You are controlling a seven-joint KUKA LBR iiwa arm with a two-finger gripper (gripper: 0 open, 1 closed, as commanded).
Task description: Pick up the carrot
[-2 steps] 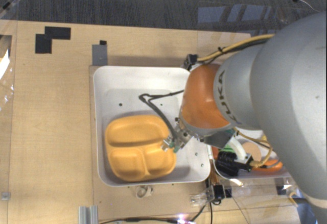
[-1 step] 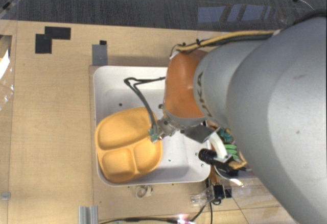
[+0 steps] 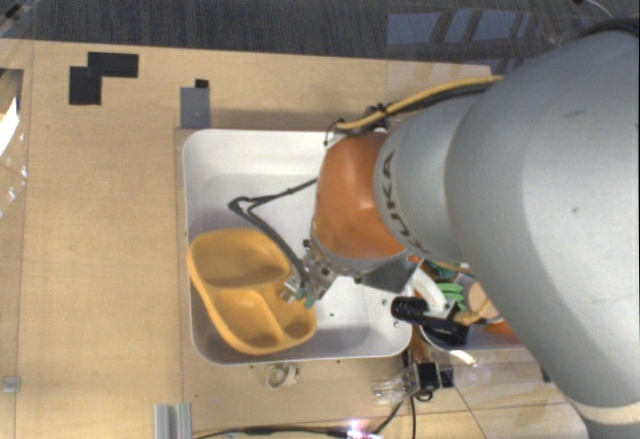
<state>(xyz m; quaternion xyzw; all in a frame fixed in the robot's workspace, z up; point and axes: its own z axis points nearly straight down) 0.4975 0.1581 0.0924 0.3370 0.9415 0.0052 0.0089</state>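
The arm (image 3: 540, 207) reached in from the right and covered most of that side. Its orange band (image 3: 350, 197) hung over the right half of the left bin (image 3: 260, 152). The tool (image 3: 300, 292) was low in that bin, at the right rim of a yellow bowl (image 3: 240, 302). It looked to be touching or just above the rim. Whether the tool was open or closed could not be told, as its tip was too small and partly in shadow. Nothing could be seen held in it.

The bowl lay tilted in the near left corner of the left bin, with its hollow facing up and towards the arm. A thin black wire (image 3: 262, 202) ran across the bin floor behind the bowl, bent to a point on its left and passing under the band on its right.

The right bin (image 3: 480, 351) was almost wholly hidden beneath the arm. In the gap that showed, an orange sliver that seemed to be the carrot (image 3: 503, 330) lay at the arm's edge, well apart from the tool. Near it were some green bits (image 3: 447, 274) and a tan round thing (image 3: 481, 299), both too cut off to identify.

On the surface (image 3: 100, 227), black marks (image 3: 100, 75) sat at the far left, and a small grey block (image 3: 195, 107) stood just behind the left bin's far corner.
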